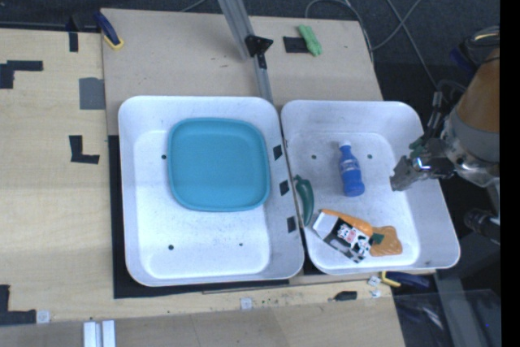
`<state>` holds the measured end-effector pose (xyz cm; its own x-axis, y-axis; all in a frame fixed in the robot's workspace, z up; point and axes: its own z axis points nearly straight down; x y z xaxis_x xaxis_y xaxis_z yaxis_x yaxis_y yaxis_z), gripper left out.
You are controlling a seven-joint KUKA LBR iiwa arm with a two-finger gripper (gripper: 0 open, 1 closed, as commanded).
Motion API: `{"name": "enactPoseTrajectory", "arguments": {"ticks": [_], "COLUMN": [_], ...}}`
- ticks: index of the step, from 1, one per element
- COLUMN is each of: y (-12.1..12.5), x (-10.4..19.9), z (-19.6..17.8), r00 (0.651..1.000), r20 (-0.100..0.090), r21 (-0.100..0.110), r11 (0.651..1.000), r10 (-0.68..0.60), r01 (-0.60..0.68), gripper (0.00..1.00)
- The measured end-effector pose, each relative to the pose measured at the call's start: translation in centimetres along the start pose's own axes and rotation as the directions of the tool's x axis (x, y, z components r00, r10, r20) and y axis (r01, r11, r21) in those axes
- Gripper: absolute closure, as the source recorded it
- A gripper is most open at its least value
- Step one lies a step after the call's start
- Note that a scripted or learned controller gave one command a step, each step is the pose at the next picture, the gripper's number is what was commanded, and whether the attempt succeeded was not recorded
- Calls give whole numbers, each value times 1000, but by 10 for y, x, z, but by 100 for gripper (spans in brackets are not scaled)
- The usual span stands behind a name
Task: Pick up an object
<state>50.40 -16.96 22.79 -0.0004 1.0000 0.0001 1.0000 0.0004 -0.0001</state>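
Evidently the objects lie loose where they were dropped, nothing stacked or arranged: in the right bin (406, 114) a blue bottle (351, 169) rests on its side near the middle, cap toward the far wall, well apart from a small heap at the near edge where a black-and-white packet (345, 238) overlaps an orange piece (386, 240). A green tool (305, 197) lies against the bin's left wall, just beside the seam between the two bins. The left bin (138, 199) carries a teal plate (218, 163), flat and roughly centred. That scatter leaves the bottle as the easiest candidate, in my judgement, since it has bare floor on every side. The arm enters from the right, its orange band above the wrist, and the gripper (406, 172) hangs over the right bin's right rim, pointing inward and to the right of the bottle, not touching anything. Whether the claw is released or clenched cannot be told at this size; nothing is visibly held by it.
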Motion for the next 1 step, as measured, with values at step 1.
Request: {"name": "enactPoseTrajectory", "arguments": {"ticks": [1], "y": [20], "x": [42], "z": [-6], "r00": [1000], "r20": [-1], "r21": [0], "r11": [1000], "r10": [-4], "r01": [4], "gripper": [100]}}
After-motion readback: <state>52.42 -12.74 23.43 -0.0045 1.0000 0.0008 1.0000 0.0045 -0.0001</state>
